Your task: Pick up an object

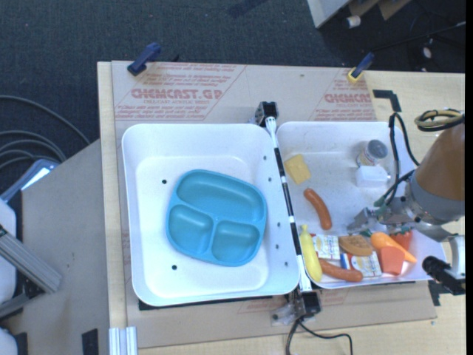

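Note:
The right bin [325, 143] holds several toy foods. A yellow cheese block [298, 168] and a red sausage [318, 207] lie towards its left side. Along the front edge are a banana [310, 254], a second sausage [341, 272], a brown cookie [356, 245] and an orange carrot [392, 251], some of them on a printed flat pack [334, 247]. A small grey can [374, 151] and a white block [372, 174] sit at the back. My gripper [383, 217] hangs low over the front right of this bin, just above the cookie and the carrot.
A blue divided plate [216, 217] lies in the left bin [140, 198]. The grey wrist with its orange band [449, 161] and black cables [403, 150] cover the right bin's right edge. Clamps [266, 112] join the bins at the middle.

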`<action>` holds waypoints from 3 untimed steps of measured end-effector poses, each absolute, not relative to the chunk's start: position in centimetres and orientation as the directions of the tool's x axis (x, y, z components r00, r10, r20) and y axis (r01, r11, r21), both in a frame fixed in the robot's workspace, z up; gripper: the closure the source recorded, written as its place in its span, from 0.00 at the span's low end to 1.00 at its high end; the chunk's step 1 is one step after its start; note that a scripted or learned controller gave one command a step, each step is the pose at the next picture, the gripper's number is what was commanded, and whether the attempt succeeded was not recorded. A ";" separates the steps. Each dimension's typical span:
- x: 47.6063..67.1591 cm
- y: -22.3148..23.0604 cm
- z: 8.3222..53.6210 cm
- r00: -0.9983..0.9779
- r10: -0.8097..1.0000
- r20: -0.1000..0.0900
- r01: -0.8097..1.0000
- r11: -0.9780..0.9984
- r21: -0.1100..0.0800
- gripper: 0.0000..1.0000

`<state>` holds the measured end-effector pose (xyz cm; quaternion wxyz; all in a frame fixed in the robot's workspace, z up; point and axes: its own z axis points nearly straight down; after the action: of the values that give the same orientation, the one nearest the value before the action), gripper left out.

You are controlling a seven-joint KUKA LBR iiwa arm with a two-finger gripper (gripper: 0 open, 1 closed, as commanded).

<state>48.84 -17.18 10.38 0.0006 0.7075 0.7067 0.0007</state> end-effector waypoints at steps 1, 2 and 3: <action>51.4 -18.0 8.4 0.000 1.000 0.000 1.000 0.000 0.001 0.00; 48.1 -15.5 8.4 0.000 1.000 0.001 1.000 0.000 -0.001 0.00; 48.2 -15.5 9.4 0.001 1.000 -0.001 1.000 -0.001 0.002 1.00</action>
<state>48.18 -15.51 9.44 0.0010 0.7074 0.7068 0.0005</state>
